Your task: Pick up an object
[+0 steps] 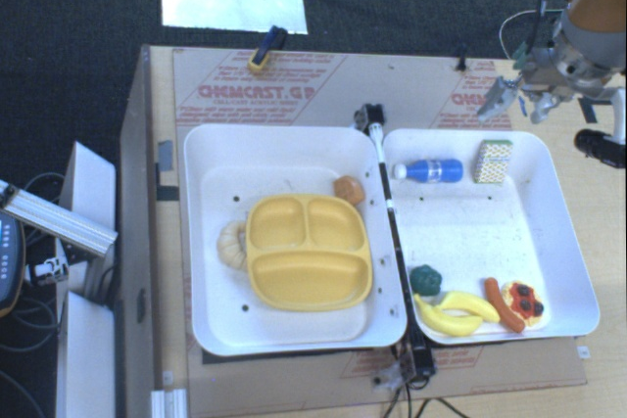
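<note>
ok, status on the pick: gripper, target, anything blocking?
Gripper open, nothing between its fingers, hovering past the right bin's far rim. Nearest items: sponge block, blue bottle, both lying free. No obstruction seen.

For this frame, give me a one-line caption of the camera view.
Gripper above the right bin's far edge; blue bottle and toy banana inside, yellow divided tray in left bin.

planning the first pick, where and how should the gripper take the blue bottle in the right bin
Grip the blue bottle across the middle of its blue body, coming straight down from above. It lies on its side, white cap toward the divider, so the round body offers two opposite sides. The sponge-like block sits just past its base, so probably avoid that end.
</note>
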